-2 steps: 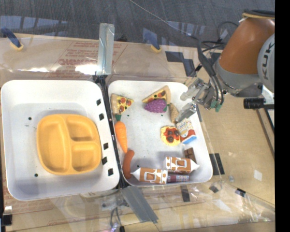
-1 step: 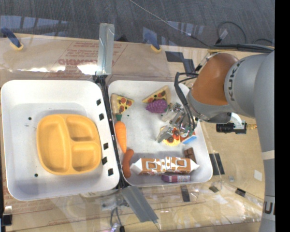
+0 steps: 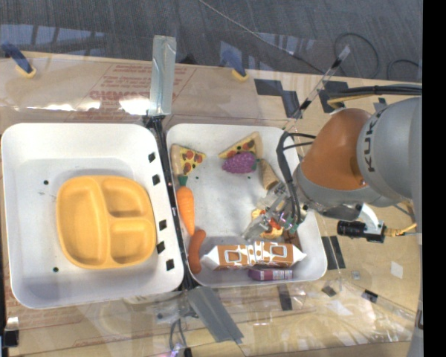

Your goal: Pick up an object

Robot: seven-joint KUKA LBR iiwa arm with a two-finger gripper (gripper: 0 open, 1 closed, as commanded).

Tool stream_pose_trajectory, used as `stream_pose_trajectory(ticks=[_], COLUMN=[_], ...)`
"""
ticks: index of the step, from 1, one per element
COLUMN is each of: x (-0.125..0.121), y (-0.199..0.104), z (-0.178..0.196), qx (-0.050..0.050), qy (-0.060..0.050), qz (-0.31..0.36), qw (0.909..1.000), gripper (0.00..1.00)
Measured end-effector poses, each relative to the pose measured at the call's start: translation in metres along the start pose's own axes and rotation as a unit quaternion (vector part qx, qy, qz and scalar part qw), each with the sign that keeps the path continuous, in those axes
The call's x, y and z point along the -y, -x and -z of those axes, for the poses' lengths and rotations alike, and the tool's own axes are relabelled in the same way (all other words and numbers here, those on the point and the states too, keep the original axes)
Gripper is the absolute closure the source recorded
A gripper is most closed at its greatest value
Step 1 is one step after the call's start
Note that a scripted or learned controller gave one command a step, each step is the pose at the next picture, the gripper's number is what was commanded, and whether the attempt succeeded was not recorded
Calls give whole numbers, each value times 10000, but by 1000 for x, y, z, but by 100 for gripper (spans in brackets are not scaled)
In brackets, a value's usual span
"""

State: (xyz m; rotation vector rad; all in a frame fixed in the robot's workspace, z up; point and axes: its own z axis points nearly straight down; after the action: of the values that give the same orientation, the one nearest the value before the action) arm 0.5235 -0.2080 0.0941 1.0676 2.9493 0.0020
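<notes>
Hovering tool (image 3: 271,218) over right bin (image 3: 215,136) | grip state unclear | arm (image 3: 372,155) lettering "KU"

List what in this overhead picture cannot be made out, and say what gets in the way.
- Gripper: open or shut cannot be told; the arm hangs over it.
- Small items under the gripper: too tangled to name.
- Purple box: partly behind the snack packet.
- Right bin: its right wall lies under the arm.
</notes>
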Motion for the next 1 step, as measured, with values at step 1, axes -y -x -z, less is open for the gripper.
stream_pose_trajectory(ticks=[1], x=[-3], y=[2], z=[12], qx=[31], qy=[13], qz=[43], qw=[10000], gripper=[100])
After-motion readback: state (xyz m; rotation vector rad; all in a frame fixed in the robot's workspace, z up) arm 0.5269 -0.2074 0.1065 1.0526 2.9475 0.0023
